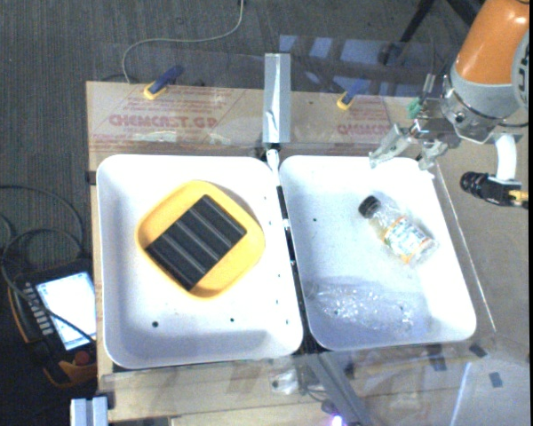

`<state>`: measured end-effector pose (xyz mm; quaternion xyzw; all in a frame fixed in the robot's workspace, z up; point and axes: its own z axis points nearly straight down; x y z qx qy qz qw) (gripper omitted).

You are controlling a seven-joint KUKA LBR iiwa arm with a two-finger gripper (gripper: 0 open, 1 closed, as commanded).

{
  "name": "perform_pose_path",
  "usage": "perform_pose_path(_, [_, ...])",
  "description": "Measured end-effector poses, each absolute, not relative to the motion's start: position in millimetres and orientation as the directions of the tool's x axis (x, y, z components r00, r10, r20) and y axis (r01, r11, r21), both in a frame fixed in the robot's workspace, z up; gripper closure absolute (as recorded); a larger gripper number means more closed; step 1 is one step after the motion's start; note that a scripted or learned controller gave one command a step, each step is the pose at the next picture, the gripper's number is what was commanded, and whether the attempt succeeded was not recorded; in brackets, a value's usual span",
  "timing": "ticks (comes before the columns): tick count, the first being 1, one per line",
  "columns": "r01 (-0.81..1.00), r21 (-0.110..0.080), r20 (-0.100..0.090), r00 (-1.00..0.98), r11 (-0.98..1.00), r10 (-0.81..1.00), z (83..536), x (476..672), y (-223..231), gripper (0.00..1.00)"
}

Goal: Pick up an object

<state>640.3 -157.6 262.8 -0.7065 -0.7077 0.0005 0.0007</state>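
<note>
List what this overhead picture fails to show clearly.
- End effector: small and glinting over the right bin's far rim; its grip state is unclear.
- Clear bottle with black cap: label too small to read.
- Crumpled clear plastic: blends into the white floor; outline uncertain.
- Arm: cut off by the top and right edges.
- Yellow object in the left bin: its underside is hidden.

Two white bins (115, 344) on a cardboard-topped bench (186, 122), blue-yellow clamps (163, 82), floor cables (35, 204).

We saw the gripper (407, 148) hanging open over the right bin's (338, 238) far rim. A small bottle (396, 227) lay inside that bin.
</note>
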Motion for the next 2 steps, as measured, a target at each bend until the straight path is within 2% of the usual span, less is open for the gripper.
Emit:
perform_pose_path(1, [0.999,-0.003,-0.001,-0.048,0.048,0.999,132.5,614.2,-167.7,0.00])
perform_pose_path(2, [0.999,0.013,-0.004,-0.035,0.035,0.999,91.4,567.3,-204.3,0.00])
